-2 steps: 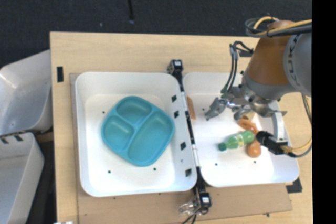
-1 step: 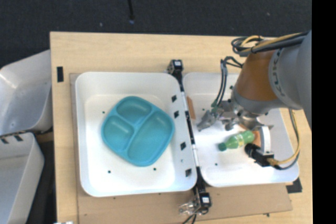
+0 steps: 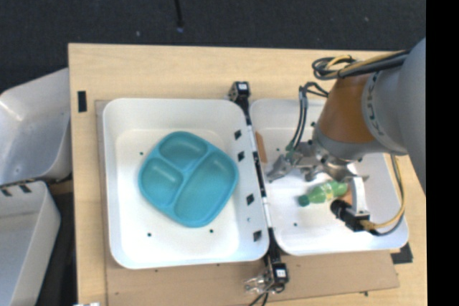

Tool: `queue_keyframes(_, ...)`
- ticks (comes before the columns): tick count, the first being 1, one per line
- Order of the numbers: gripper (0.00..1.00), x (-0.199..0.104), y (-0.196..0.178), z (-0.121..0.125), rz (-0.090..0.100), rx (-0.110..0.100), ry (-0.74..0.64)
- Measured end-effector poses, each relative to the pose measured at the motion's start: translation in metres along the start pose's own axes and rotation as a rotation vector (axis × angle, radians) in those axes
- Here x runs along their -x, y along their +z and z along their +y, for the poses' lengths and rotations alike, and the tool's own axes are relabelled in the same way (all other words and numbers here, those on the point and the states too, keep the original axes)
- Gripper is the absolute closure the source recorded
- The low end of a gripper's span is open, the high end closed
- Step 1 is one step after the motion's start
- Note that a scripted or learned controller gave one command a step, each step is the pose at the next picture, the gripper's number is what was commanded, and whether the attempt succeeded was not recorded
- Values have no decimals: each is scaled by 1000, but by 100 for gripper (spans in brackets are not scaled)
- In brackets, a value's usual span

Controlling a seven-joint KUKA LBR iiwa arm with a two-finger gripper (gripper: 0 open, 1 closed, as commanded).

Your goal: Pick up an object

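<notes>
A green bottle-like object point(image 3: 323, 193) lies on its side in the right bin point(image 3: 315, 240), near the bin's middle. My gripper point(image 3: 310, 170) hangs just above and behind it, low over the bin floor under the orange-banded wrist point(image 3: 346, 118). The wrist hides most of the gripper, and nothing can be seen held in it. A blue divided plate point(image 3: 188, 178) lies flat in the middle of the left bin point(image 3: 129, 233).
A thin brown strip point(image 3: 260, 149) lies against the divider between the bins. Black clips sit at the divider's far end point(image 3: 239, 90) and near end point(image 3: 275, 271). A black part with cables point(image 3: 346, 215) hangs off the arm at the right bin's front right.
</notes>
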State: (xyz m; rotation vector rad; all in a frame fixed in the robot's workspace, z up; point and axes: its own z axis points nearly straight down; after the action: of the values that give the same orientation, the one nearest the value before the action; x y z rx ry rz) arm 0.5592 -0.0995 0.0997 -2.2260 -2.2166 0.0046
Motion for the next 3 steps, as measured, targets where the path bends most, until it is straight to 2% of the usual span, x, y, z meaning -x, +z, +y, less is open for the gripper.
queue_keyframes(1,100,0,-12,1,2,4,6)
queue_keyframes(2,100,5,-56,5,1,7,5)
queue_keyframes(3,100,-2,-108,12,1,10,-8)
